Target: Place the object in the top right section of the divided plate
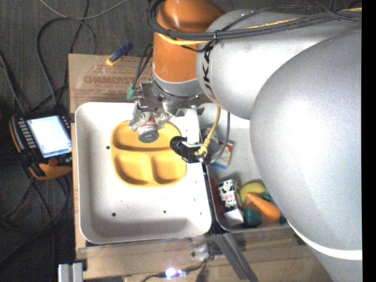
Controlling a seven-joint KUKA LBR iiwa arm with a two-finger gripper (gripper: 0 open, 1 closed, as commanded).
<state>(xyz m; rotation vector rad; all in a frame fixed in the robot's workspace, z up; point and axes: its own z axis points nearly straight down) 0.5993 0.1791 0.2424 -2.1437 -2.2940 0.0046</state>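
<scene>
The gripper (148,124) is being held over the yellow divided plate (147,157), at its far edge; its state cannot be told. The object cannot be picked out. Release is best being delayed until centred over the section.

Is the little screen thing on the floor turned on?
On. The handheld screen, left of the white bin, glows bright white-blue against its dark casing.

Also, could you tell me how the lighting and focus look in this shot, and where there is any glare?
Camera view: the large grey arm housing looms close to the lens, soft and brightly lit; a small glare spot shines at the bench's front edge; the yellow divided plastic plate in the left shallow white bin looks evenly lit, with the end effector above it.
</scene>
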